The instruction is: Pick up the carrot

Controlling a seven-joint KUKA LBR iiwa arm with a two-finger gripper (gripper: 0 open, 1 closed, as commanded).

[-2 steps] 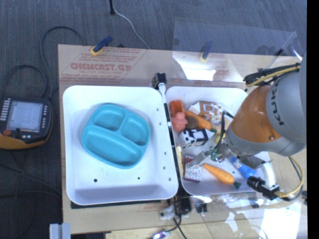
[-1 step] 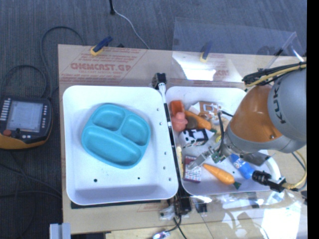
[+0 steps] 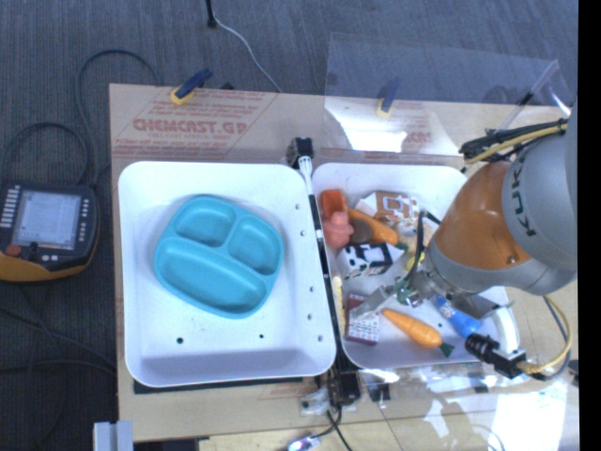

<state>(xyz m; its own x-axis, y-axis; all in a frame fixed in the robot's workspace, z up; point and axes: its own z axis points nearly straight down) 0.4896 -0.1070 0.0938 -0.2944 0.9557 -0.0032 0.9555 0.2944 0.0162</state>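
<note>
Two toy carrots lie in the right bin (image 3: pixel 324 252). One carrot (image 3: pixel 413 328) is orange with a green stub and lies near the bin's front, just below and right of my gripper (image 3: pixel 392 292). The other carrot (image 3: pixel 374 225) rests further back among the toys. My gripper hangs low over the middle of the right bin, under the orange wrist band (image 3: pixel 474 228), and nothing is visibly held in it. The arm hides the bin's right part.
The left bin (image 3: pixel 141 346) holds a blue divided plate (image 3: pixel 221 256). Around the gripper are a pink toy (image 3: pixel 336 228), a black-and-white toy (image 3: pixel 362 256), a small box (image 3: pixel 364 327) and a blue piece (image 3: pixel 460 322). A control pendant (image 3: pixel 42 228) lies off the bench, left.
</note>
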